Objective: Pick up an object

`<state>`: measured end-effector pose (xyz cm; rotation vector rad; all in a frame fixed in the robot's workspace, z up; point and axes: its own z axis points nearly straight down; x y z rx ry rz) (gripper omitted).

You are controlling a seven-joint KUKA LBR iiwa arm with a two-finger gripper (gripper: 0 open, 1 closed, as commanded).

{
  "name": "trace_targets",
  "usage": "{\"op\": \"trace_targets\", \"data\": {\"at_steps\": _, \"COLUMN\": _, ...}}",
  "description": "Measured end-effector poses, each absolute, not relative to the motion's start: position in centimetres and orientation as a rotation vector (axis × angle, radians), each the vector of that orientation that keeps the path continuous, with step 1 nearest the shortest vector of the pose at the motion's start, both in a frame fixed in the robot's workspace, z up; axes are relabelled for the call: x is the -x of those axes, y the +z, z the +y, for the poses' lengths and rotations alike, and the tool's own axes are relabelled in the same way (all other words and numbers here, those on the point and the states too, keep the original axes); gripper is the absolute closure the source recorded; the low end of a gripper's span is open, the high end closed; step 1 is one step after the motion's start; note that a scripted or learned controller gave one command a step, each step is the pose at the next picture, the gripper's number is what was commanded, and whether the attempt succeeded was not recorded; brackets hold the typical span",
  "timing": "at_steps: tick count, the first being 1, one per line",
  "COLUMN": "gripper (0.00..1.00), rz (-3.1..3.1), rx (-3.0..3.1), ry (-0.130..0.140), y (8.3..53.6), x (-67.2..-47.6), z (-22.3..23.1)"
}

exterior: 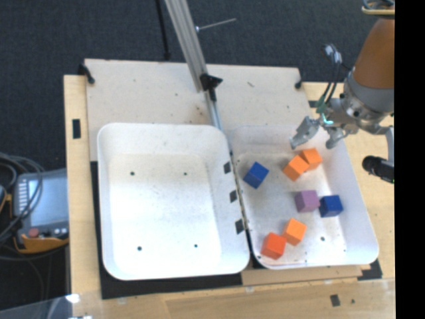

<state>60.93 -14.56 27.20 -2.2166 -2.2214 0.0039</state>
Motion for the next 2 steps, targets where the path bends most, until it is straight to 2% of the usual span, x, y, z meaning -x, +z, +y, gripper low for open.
{"op": "trace_targets", "data": {"at_steps": 1, "gripper": 0.0, "rz": -2.225, "rx": 2.219, "ry": -0.001, "y": 27.5, "x": -61.0, "z": -14.6}}
{"op": "trace_targets", "data": {"at_steps": 2, "gripper": 0.0, "rz": -2.219, "rx": 2.22, "ry": 0.007, "y": 21.2, "x": -60.6, "z": -14.6}}
